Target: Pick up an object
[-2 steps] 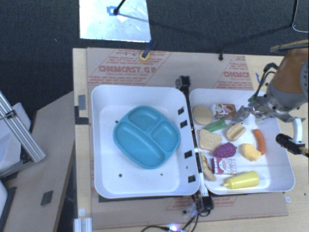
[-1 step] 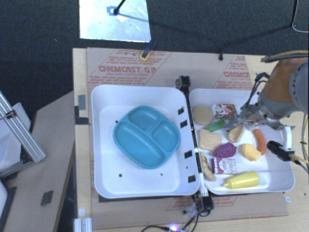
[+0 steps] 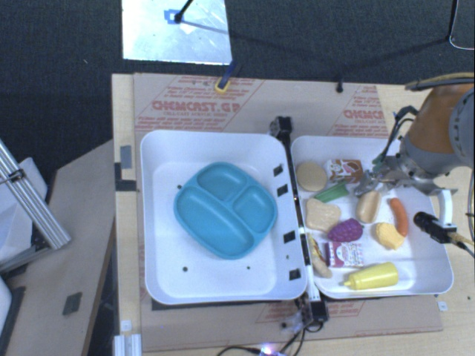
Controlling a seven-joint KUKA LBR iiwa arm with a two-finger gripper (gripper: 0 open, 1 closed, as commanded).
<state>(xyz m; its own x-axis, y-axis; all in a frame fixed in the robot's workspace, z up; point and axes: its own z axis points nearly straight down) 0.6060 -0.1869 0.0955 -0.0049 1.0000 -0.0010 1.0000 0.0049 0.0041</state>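
Observation:
The right bin (image 3: 438,273) holds several toy foods: a tan round cookie (image 3: 312,176), a small printed carton (image 3: 344,170), a green piece (image 3: 331,193), a beige potato shape (image 3: 368,207), an orange carrot (image 3: 400,216), a toast slice (image 3: 323,214), a purple cluster (image 3: 346,231), a yellow-orange chunk (image 3: 388,236), a red-and-white packet (image 3: 346,254) and a yellow bottle (image 3: 370,276). My gripper (image 3: 373,181) hangs low over the bin's upper middle, just above the potato shape and right of the carton. Nothing shows between its fingers.
The left bin (image 3: 159,273) holds a blue divided plate (image 3: 225,209). A black divider with clips (image 3: 291,199) runs between the bins. The grey and orange arm (image 3: 441,132) covers the right bin's far right corner. A shiny metal sheet (image 3: 177,19) lies beyond the bench.

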